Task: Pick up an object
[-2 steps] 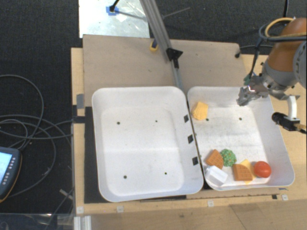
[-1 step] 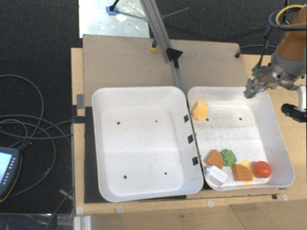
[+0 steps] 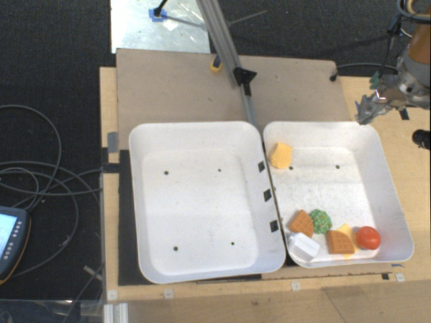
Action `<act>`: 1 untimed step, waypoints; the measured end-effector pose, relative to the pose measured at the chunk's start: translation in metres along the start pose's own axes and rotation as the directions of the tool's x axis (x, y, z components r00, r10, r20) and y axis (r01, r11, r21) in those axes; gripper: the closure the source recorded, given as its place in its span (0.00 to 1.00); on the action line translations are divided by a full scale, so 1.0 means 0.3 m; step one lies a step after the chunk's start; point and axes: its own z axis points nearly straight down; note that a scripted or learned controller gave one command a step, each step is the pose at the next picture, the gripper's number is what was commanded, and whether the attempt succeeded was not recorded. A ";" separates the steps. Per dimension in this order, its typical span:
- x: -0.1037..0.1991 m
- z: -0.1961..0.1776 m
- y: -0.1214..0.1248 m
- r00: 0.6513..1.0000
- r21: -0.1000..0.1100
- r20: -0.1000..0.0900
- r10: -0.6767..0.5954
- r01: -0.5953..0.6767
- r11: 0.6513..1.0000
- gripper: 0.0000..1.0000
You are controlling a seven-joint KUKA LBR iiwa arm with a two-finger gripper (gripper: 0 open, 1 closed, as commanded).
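Gripper (image 3: 367,110), its state unclear, hangs at upper right above the right bin's (image 3: 387,155) far corner, with the yellow block (image 3: 281,156) nearest, lower left.

Brown bench (image 3: 283,79) with two white bins, left (image 3: 202,140) and right (image 3: 377,147), side by side.

Right bin (image 3: 387,173): the centre floor is open for descent. Obstacles: a yellow block (image 3: 281,156) near the upper-left wall, and a cluster along the near wall: white block (image 3: 304,247), two orange wedges (image 3: 302,223), green piece (image 3: 320,220), red ball (image 3: 368,237). These items lie close together or touching.
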 end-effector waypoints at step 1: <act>0.164 -0.030 -0.043 1.000 0.005 -0.004 -0.004 0.004 1.000 1.00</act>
